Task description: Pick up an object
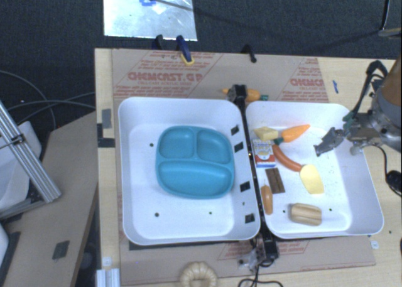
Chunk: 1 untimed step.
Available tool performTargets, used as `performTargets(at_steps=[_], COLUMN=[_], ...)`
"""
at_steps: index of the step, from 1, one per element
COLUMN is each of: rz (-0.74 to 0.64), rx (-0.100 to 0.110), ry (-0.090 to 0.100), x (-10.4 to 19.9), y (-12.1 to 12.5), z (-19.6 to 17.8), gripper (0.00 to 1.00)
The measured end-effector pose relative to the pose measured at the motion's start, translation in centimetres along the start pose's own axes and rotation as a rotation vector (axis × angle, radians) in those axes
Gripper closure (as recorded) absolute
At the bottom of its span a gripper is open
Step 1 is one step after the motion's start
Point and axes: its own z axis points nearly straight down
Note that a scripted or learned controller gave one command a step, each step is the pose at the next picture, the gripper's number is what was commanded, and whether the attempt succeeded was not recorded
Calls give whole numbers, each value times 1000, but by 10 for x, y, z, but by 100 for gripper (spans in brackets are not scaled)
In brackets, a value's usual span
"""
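Observation:
The right bin holds several toy foods. An orange carrot lies beside a pale yellow wedge. Below them are a small printed packet, a red-orange sausage, a yellow slice, a brown bar, a small orange-brown piece and a tan bread roll. My gripper hovers over the bin's right part, right of the carrot and the sausage. It is open, with nothing between its fingers.
The left bin holds a blue divided plate. An orange toy lies behind the bins, and a beige ring lies at the front edge. A blue clamp stands at the back. The arm fills the right side.

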Motion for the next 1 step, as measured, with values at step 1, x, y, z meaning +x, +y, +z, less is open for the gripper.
performTargets(at_steps=[1], rz=[-3], rx=[-12], ry=[-2], x=[0], y=[2], z=[-6], gripper=[0])
